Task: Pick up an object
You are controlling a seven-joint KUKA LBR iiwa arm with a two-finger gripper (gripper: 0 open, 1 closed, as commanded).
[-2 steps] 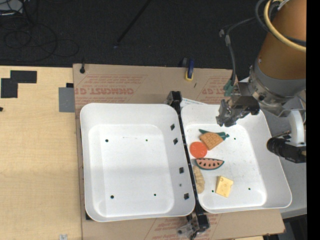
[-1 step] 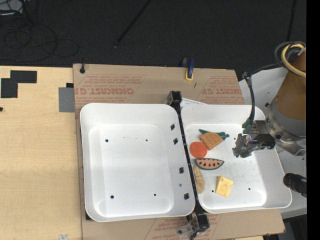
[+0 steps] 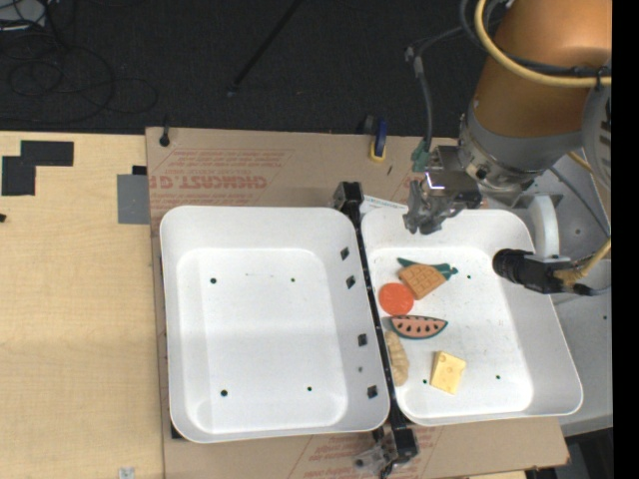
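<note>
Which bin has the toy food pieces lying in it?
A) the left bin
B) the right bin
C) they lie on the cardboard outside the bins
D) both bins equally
B: the watermelon slice, the orange disc, the cheese wedge and the carrot-like piece all lie in the right bin, near its left wall.

Large rounded orange-copper band segment at upper right of frame, glossy. Below it grey cylindrical wrist housing, metallic. Yellow-and-black cable loop circling band's upper left. Thin dark cable running down at left of wrist. Small dark metal two-finger gripper under wrist, right of frame centre, with bright white spot on its mount.
</note>
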